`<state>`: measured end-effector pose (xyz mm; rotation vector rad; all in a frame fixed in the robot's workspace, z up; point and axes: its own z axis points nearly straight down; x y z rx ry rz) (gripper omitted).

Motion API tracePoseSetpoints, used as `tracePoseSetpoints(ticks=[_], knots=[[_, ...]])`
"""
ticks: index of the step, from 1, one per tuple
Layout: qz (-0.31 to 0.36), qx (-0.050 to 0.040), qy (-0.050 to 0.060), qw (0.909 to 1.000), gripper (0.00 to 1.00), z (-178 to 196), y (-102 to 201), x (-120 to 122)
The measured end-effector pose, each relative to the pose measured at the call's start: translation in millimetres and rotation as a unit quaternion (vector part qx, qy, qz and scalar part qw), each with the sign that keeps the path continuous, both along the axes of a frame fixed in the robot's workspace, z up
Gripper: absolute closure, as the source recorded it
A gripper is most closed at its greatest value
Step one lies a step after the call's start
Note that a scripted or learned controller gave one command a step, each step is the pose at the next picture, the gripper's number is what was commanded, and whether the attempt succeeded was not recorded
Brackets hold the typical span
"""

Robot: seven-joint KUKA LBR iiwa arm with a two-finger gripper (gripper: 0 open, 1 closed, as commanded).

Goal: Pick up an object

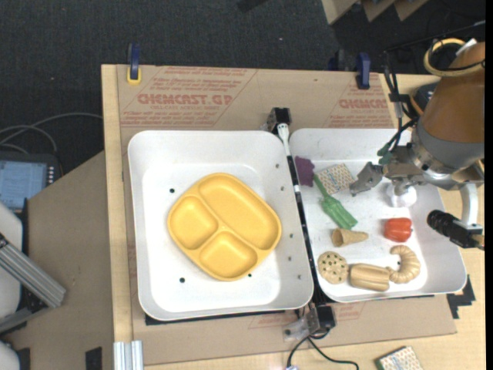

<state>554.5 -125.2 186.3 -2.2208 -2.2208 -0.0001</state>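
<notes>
Objects fill the right bin [454, 280], a shallow white tray with rounded corners, and the gripper [400, 193] hangs over its upper right part; whether its fingers are spread or closed cannot be told from this angle. Just below the gripper lies a glossy red pepper-like piece [397, 227], short and squat. Below that sits a curled tan croissant [407, 263], ridged along its arc, touching a smooth tan bread roll [369, 276] whose long axis runs left to right. Left of the roll is a round cookie [332, 265] dotted with dark chips. Down and to the left of the gripper, an ice cream cone [349, 237] lies on its side, tip toward the right. A green toy vegetable [334, 206] stretches diagonally from upper left to lower right. A speckled cracker square [336, 178] lies level with the gripper to its left, and a purple piece [303, 170] rests farther left by the bin wall. Well to the left, the left bin [146, 230] carries a yellow three-compartment plate [223, 226] of smooth plastic. The cardboard [192, 99] above reads "CHEMCAST GP" in red.
</notes>
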Motion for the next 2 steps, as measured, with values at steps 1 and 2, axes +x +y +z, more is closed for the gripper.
tracePoseSetpoints(ticks=[1, 2], knots=[[0.0, 0.001, 0.003, 1.0, 0.0, -107, 28, -27], [-0.001, -0.0009, -0.002, 1.0, 1.0, -92, 26, -24]])
